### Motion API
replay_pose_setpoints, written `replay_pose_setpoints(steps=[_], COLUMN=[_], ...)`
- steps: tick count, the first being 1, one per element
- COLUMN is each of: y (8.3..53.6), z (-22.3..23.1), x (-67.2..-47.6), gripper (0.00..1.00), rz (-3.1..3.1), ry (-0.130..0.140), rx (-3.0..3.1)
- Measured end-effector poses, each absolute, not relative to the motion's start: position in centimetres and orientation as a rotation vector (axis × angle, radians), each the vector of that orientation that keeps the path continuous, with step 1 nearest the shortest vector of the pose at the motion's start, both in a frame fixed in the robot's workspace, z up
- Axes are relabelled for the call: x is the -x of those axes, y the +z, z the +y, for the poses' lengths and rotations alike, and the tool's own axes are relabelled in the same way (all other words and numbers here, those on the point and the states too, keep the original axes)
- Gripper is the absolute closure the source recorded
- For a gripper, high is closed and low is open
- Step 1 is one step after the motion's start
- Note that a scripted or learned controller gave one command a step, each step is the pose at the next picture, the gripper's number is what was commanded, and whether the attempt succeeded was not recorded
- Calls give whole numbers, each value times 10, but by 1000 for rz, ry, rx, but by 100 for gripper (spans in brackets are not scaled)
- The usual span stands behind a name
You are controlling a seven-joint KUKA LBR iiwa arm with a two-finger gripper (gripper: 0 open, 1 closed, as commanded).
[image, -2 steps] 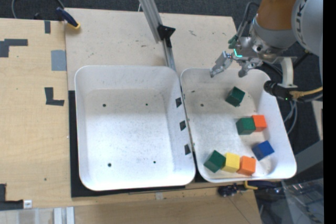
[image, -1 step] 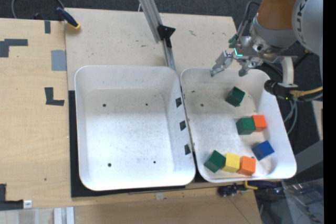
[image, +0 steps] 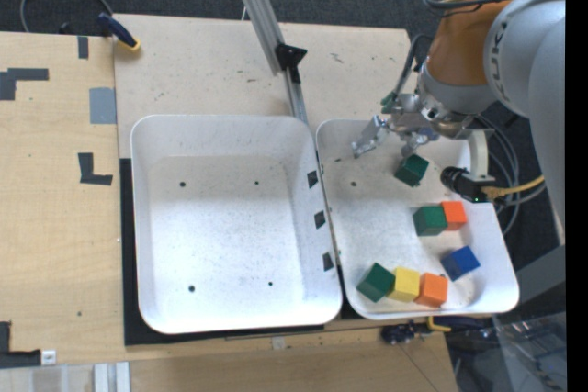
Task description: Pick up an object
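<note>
Reaching in over the right bin (image: 478,294), the pincer (image: 411,162) pinches a dark green cube (image: 412,170), lifted.

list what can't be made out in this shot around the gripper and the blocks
- Gripper, camera view: small and blurred, so whether it touches the dark green block is unclear.
- Right bin: far right wall hidden by the arm.
- Green block and orange block: touching or apart is unclear.
</note>
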State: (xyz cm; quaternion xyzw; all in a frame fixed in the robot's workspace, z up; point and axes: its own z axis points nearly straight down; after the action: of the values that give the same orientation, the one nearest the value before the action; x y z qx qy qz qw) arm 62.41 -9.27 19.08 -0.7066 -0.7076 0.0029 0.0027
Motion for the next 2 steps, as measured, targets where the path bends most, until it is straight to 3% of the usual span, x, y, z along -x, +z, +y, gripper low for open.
replay_pose_setpoints(steps=[2], y=[88], z=[-95], x=[-611], gripper=[0], rz=[-2220], ry=[8], rx=[2217])
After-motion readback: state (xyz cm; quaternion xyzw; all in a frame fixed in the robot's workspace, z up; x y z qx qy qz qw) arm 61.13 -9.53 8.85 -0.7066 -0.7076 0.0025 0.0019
